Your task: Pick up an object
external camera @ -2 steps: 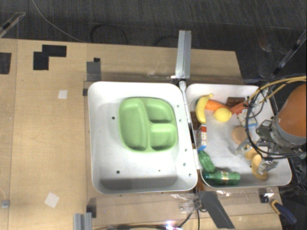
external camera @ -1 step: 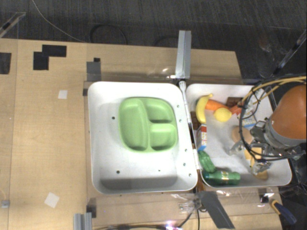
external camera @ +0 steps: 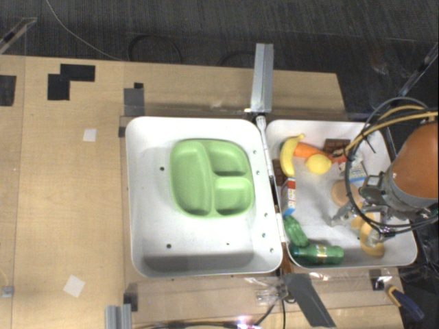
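My gripper (external camera: 357,219) hangs low over the right side of the right bin (external camera: 312,211), under the orange-banded wrist (external camera: 418,166). A tan round piece (external camera: 339,192) lies just to its left. Another tan piece (external camera: 372,245) sits right below it by the bin's front rim. At the bin's back lie a yellow banana (external camera: 288,155), an orange carrot-like piece (external camera: 306,151), a lemon (external camera: 317,164) and a brown block (external camera: 335,144). Along the bin's left wall are a small carton (external camera: 291,194), a green lumpy item (external camera: 295,230) and a green bottle (external camera: 317,253) on its side.
The left bin (external camera: 147,252) holds a green divided plate (external camera: 209,177) at its middle. A metal post (external camera: 262,77) stands behind the seam between the bins. Black and yellow cables (external camera: 384,115) loop over the right bin's back right corner.
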`<state>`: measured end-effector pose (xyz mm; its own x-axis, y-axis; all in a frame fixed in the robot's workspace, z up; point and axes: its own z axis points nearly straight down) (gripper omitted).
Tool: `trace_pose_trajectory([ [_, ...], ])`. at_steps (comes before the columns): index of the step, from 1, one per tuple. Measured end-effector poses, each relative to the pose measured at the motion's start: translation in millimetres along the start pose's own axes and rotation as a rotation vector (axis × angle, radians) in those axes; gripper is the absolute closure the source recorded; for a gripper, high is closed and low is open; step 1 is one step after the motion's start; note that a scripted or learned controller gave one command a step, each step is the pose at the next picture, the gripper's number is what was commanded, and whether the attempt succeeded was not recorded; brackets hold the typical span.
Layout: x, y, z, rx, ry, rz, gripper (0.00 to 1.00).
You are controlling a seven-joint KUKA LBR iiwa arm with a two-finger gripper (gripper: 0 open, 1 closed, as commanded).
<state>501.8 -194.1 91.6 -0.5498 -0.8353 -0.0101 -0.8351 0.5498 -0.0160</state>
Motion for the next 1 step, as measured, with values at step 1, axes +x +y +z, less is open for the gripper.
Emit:
trace_pose_trajectory([
  [1,3.3,6.5,-0.5,0.001,-0.002,-0.407,0.00],
])
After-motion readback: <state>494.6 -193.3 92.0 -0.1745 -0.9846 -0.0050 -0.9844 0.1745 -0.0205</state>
